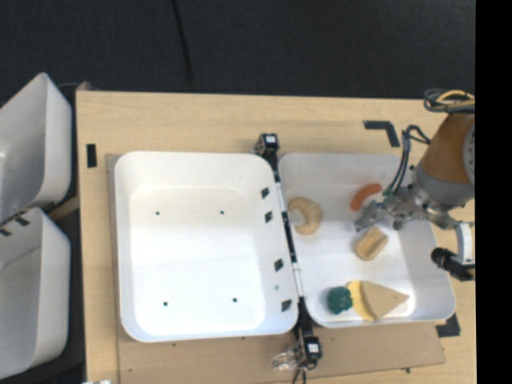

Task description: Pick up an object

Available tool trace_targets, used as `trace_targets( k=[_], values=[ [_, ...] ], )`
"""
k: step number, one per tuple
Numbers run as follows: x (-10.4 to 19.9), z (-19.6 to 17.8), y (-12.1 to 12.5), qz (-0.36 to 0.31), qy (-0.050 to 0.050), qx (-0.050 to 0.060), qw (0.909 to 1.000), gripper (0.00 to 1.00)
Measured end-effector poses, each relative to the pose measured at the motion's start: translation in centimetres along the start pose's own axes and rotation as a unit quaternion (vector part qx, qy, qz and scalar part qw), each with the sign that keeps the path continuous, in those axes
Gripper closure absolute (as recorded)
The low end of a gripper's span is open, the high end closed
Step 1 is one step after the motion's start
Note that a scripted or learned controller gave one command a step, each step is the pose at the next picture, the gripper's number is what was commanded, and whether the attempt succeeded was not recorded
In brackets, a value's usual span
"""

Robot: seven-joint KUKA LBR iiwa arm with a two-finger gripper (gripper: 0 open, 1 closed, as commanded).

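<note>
The right bin (pixel 320 170) holds several small things: a tan croissant-like piece (pixel 305 214) at its left, a red-orange piece (pixel 366 194) near the back, a tan block (pixel 370 243) in the middle, and a green lump (pixel 338 299) beside a yellow-tan wedge (pixel 381 299) at the front. My gripper (pixel 378 215) reaches in from the right and hangs low between the red-orange piece and the tan block, just above the block. Nothing shows between its fingers.
The left bin (pixel 128 174) lies beside the right one, with a black-clipped divider (pixel 282 238) between them. White containers (pixel 28 146) stand off the bench at the far left. A cable (pixel 440 96) loops above the orange wrist band (pixel 448 146).
</note>
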State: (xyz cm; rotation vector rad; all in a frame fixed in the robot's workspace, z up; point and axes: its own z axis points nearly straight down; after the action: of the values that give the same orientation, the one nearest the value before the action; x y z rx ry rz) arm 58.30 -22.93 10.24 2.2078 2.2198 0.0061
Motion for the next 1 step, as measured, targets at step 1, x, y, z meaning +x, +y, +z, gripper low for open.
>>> trace_targets(
  k=[1],
  values=[
    [11.67, -1.85, -4.40, -0.002, 0.005, 0.006, 1.0000, 0.00]
  ],
)
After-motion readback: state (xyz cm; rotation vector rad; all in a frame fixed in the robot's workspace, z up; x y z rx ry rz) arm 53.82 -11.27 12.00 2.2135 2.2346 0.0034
